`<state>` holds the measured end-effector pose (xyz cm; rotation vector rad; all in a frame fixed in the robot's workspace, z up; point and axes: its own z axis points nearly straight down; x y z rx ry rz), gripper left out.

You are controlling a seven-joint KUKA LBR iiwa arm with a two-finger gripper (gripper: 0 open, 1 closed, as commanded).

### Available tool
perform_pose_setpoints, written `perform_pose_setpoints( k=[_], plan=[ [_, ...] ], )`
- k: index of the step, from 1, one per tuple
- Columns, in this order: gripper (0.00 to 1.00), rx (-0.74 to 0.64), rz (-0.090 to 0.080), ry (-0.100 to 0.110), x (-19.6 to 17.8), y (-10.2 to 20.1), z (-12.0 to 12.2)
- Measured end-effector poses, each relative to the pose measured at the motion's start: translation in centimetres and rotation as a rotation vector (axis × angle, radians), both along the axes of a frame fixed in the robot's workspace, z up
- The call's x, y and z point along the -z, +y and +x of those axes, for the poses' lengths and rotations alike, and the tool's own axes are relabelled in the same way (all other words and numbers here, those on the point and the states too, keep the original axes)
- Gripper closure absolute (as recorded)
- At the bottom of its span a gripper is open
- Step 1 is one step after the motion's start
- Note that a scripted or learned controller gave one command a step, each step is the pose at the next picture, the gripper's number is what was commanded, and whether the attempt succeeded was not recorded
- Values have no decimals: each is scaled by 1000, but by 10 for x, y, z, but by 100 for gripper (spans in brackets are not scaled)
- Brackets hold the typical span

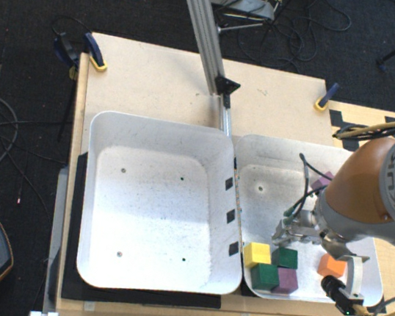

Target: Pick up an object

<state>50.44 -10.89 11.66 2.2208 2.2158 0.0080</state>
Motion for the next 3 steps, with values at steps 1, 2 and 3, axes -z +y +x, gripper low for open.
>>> perform_pose_setpoints(
  k=[1,2,3],
  plan=[
    [0,1,0,1,0,0,0],
    [0,1,-3,-2,20,-25,-13],
    [100,-2,-4,-5,9,-24,-11]
  ],
)
